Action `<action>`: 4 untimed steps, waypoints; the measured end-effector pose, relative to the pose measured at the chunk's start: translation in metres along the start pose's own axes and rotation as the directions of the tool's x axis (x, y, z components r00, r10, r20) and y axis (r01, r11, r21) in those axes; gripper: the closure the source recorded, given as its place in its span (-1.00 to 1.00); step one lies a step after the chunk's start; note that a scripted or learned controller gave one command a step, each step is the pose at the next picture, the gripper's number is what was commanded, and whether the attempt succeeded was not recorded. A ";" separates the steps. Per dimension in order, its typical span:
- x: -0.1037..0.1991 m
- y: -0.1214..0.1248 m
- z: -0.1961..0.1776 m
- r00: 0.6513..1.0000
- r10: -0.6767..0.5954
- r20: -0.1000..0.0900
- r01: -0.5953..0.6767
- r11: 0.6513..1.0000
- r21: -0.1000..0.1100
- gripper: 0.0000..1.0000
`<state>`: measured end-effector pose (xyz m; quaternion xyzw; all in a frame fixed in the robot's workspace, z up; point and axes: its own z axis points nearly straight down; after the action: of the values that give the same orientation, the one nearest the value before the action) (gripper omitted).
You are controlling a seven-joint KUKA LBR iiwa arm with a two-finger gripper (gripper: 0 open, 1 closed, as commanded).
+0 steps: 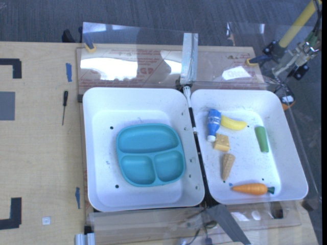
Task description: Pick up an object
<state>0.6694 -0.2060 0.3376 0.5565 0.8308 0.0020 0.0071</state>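
The right bin [291,137] holds several small toy items. A blue and white bottle [213,124] lies near its left wall, and a yellow banana [233,123] touches it on the right. Below them sit a tan block [222,143] and a tan cone [227,165]. A green cylinder [262,138] lies apart toward the right wall. An orange carrot [250,189] with a green tip rests along the front wall. All of them lie loose on the bin floor.
The left bin [97,137] holds a teal divided plate [150,153]. A clear panel [138,60] stands behind the bins. A yellow rod with metal fittings [294,55] sits beyond the right bin's far right corner.
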 end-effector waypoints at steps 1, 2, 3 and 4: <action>0.034 -0.095 0.142 0.999 -0.041 -0.017 0.041 0.999 0.020 -1.00; 0.040 -0.126 0.218 0.985 0.170 -0.018 -0.170 0.985 0.019 -1.00; 0.027 -0.076 0.248 0.990 0.137 -0.018 -0.137 0.991 0.001 -1.00; 0.023 -0.077 0.240 0.991 0.137 -0.008 -0.137 0.991 0.001 1.00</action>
<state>0.5930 -0.2150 0.0966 0.6123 0.7906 0.0046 0.0037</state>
